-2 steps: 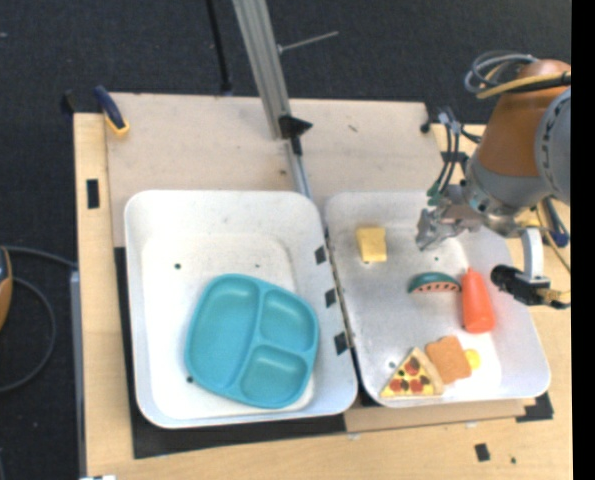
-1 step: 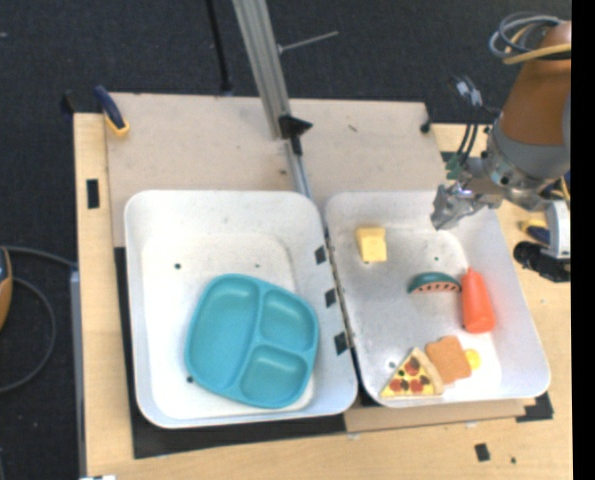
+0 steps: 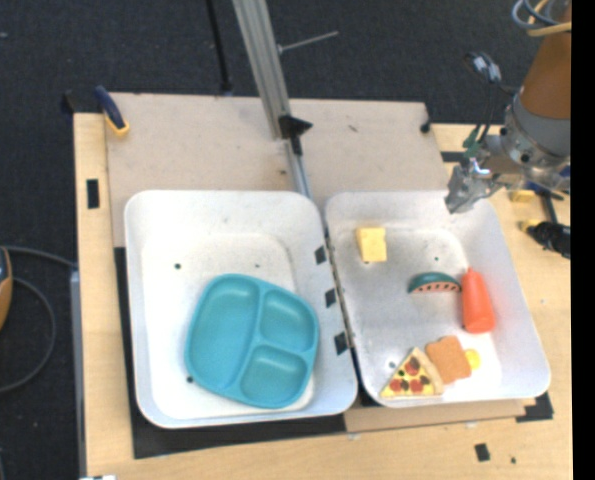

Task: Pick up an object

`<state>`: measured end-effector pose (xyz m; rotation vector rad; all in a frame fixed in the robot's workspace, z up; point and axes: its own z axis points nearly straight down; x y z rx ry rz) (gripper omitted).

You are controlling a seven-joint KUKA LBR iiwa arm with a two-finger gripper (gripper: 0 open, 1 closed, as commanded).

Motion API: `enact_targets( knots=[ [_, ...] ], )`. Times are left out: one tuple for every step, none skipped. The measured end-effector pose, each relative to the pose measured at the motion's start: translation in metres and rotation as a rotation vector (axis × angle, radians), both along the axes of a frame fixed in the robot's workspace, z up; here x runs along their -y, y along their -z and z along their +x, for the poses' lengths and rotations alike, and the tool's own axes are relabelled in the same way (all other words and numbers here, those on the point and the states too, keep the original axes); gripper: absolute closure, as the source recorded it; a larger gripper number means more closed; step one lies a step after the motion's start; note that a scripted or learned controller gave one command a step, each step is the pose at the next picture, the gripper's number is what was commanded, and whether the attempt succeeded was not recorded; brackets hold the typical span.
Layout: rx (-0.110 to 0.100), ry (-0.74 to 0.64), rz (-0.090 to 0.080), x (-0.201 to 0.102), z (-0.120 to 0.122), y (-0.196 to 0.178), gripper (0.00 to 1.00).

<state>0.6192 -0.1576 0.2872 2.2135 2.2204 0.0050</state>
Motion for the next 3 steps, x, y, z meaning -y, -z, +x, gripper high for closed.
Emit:
enact_targets(
  knots=[
    [-0.005,-0.003,0.003,-0.050,-0.009,-0.003,1.00],
    [-0.006,-0.004,0.003,-0.105,-0.009,0.004,1.00],
    [-0.006,-0.005,0.003,-0.161,-0.017,0.008,1.00]
  ],
)
